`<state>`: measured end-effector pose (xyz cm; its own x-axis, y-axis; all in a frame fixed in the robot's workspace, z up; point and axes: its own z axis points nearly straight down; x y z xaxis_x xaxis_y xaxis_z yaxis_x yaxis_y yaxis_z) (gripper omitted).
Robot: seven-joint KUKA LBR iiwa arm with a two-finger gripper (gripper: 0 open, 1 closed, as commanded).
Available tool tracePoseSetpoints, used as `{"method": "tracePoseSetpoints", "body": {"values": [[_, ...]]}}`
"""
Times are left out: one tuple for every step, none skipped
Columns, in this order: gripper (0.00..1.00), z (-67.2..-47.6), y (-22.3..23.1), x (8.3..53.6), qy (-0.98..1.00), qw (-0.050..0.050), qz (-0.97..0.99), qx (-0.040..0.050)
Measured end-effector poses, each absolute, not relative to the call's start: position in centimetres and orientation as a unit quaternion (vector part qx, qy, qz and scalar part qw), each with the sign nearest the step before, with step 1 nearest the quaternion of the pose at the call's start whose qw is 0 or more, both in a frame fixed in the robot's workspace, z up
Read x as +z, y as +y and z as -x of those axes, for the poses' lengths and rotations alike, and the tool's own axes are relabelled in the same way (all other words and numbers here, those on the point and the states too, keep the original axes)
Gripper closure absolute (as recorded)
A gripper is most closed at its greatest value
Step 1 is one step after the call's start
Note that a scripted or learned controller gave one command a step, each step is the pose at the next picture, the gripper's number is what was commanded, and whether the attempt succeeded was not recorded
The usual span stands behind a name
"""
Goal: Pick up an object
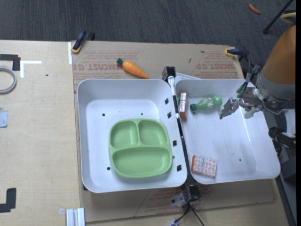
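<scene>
You are looking down on two shallow white plastic bins lying side by side on a cardboard sheet. The left bin [89, 126] is carrying a pale green three-compartment plastic plate [140, 148], which is sitting toward the bin's 5 o'clock area and leaving open floor along the wall from 9 to 12 o'clock.

In the right bin [263, 166], the small green plastic bottle with a white cap [206, 104] is lying on its side at about 11 o'clock, cap pointing toward the centre divider. A slim red and white tube [182, 106] is lying just beside the divider at 10 o'clock, close to the bottle's cap. A small flat white and orange carton [204, 166] is resting at 7 o'clock against the bin's near rim. The middle and the 3 to 5 o'clock part of this bin's floor are lying bare, giving you room to move.

The grey two-finger gripper [229, 108] is hanging at the bin's 1 o'clock area, just to the right of the bottle's base; its fingers are spreading apart with nothing between them, and whether a tip is touching the bottle you cannot tell.

Beyond the left bin's far rim, an orange toy carrot with a green top [133, 68] is lying on the cardboard at 12 o'clock.
</scene>
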<state>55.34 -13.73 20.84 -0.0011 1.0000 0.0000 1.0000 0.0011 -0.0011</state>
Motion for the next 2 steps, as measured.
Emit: {"method": "tracePoseSetpoints", "body": {"values": [[0.00, -64.8, -14.9, 10.0, -0.724, -0.001, 0.690, -0.0001], [0.00, -60.1, -20.6, 9.3, -0.719, 0.000, 0.695, 0.0003]]}}
